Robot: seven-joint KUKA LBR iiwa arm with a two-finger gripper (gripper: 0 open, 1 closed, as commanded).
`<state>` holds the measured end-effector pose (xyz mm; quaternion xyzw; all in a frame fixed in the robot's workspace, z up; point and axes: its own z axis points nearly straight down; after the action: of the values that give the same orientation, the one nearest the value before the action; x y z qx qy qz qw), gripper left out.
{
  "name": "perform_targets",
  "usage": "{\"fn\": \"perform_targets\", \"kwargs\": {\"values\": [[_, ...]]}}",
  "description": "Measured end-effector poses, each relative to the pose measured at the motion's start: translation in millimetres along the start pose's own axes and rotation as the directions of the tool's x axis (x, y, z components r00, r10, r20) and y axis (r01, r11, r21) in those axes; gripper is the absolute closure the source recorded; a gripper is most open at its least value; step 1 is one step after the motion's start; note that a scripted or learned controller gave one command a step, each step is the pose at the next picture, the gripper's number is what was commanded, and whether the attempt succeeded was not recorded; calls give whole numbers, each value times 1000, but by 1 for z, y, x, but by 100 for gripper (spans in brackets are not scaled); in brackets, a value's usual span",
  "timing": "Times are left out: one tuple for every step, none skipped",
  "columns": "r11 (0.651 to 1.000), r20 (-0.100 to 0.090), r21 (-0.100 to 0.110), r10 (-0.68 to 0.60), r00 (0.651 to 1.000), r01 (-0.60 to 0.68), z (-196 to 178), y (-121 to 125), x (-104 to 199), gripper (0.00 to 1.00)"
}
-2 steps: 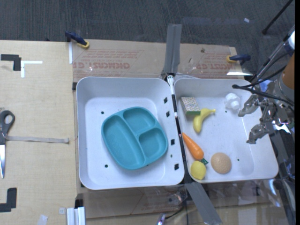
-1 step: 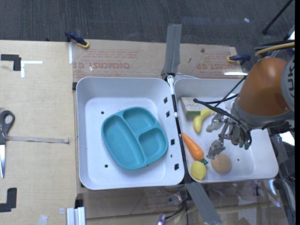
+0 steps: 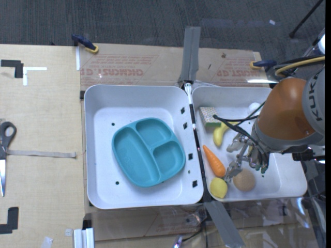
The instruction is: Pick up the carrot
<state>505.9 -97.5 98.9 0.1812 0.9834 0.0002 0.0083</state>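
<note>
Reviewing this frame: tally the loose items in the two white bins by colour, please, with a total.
Orange: 1, the carrot
Yellow: 2, the banana and the lemon
Tan-brown: 1, a round potato-like item
Green and yellow: 1, the sponge
Teal: 1, the divided plate in the left bin
White: 1, a partly hidden item behind the arm
Total: 7
</note>
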Motion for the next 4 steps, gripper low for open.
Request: {"fn": "perform_targets", "kwargs": {"values": [[1000,3,1,-5,1000,5,0,3,0,0],[999,-2,2,51,999,-51,0,4,0,0],[983,2,-1,181,983,-181,0,1,6,0],[964,4,-2,264,964,-264,0,-3,10,0]]}}
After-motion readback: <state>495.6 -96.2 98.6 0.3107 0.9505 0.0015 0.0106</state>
